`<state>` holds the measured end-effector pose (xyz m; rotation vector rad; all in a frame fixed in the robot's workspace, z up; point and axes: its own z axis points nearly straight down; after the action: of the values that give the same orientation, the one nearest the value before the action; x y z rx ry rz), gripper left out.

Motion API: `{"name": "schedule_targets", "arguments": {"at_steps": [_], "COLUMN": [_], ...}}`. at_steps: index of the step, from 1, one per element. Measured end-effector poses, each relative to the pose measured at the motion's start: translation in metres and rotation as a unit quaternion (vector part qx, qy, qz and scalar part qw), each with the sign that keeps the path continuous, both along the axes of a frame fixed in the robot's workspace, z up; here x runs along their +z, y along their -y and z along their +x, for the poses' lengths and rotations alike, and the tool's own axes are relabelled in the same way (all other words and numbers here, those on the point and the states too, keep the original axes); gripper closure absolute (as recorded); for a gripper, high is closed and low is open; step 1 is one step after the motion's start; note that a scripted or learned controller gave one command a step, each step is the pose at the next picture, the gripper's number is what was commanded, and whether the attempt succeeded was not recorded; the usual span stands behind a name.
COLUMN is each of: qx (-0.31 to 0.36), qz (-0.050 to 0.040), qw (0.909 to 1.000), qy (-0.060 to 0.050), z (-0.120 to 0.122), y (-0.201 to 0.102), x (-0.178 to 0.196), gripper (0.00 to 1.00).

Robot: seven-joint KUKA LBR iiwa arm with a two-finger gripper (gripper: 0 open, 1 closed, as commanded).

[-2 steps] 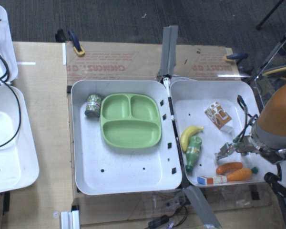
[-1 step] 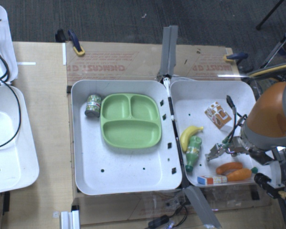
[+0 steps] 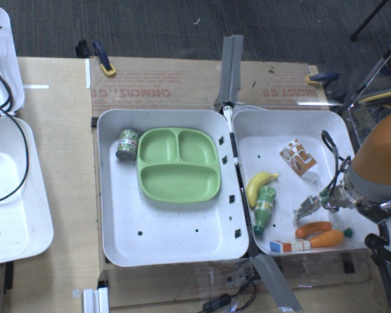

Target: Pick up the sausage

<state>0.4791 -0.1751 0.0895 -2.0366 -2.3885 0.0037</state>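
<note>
The short reddish-orange sausage [image 3: 313,229] lay near the front of the right white bin [image 3: 283,135], touching the orange carrot [image 3: 328,238] beside it. The metal claw [image 3: 311,207] hung just above it, so a descent risked nudging or catching the carrot instead. Whether it was spread or pressed together, I could not tell.

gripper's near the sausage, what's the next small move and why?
Probably lower the gripper slightly toward the near rim, centring it over the sausage. It sits just above the sausage in the right bin with nothing between its fingers, and the carrot lies right alongside, so aim away from it.
</note>
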Motion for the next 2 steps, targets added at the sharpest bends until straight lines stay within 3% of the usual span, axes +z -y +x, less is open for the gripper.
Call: {"name": "schedule_targets", "arguments": {"at_steps": [1, 2], "qx": [-0.021, -0.046], "qz": [-0.0005, 0.0003], "qw": [0.9998, 0.9989], "qy": [0.0, -0.001], "z": [-0.002, -0.002], "y": [-0.06, 0.024], "x": [0.0, 0.0], "gripper": [0.0, 0.0]}}
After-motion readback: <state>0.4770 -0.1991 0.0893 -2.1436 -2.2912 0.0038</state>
